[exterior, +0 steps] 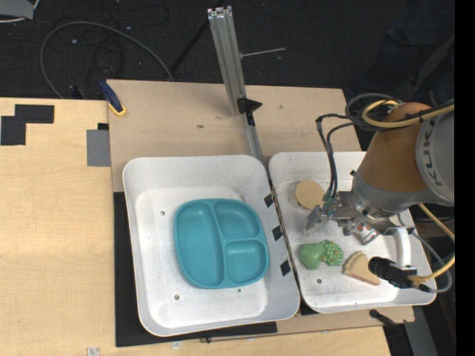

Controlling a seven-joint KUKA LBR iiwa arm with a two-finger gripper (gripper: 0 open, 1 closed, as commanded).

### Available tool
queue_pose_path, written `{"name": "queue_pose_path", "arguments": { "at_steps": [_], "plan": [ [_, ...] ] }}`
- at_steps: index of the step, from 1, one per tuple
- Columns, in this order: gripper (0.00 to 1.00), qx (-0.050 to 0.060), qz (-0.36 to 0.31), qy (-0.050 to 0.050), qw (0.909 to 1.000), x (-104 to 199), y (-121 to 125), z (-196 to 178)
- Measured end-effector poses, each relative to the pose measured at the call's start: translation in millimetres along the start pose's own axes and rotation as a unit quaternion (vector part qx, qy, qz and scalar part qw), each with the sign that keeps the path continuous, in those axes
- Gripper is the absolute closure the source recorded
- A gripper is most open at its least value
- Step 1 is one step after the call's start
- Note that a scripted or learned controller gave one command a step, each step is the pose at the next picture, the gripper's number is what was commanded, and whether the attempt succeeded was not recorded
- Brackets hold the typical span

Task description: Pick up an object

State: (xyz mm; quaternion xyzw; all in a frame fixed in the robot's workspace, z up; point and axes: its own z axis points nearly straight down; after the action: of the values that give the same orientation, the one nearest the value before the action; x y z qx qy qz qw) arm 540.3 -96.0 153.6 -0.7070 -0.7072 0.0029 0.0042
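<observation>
Camera view: end effector (320, 218) hovers low in the right bin (315, 291), fingers apart, gripping nothing. A green toy (320, 254) lies just below it. Approach step; next it must descend onto the toy and close.

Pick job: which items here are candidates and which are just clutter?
Job:
gripper, over the right bin
tan disc
green toy
tan wedge

Lying about:
teal plate in the left bin
metal post
cables
</observation>
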Motion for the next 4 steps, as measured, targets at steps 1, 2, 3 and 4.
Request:
{"name": "queue_pose_path", "arguments": {
  "at_steps": [1, 2, 3, 4],
  "plan": [
    [0.0, -0.002, 0.0, 0.0, 1.0, -0.9, -6.0, 44.6],
    [0.0, -0.007, 0.001, 0.0, 1.0, -2.4, -2.5, 58.4],
    [1.0, -0.01, 0.002, 0.004, 0.9999, 1.5, 0.2, 47.2],
    [1.0, -0.006, 0.0, -0.001, 1.0, 1.2, 0.9, -16.0]
  ]
}}
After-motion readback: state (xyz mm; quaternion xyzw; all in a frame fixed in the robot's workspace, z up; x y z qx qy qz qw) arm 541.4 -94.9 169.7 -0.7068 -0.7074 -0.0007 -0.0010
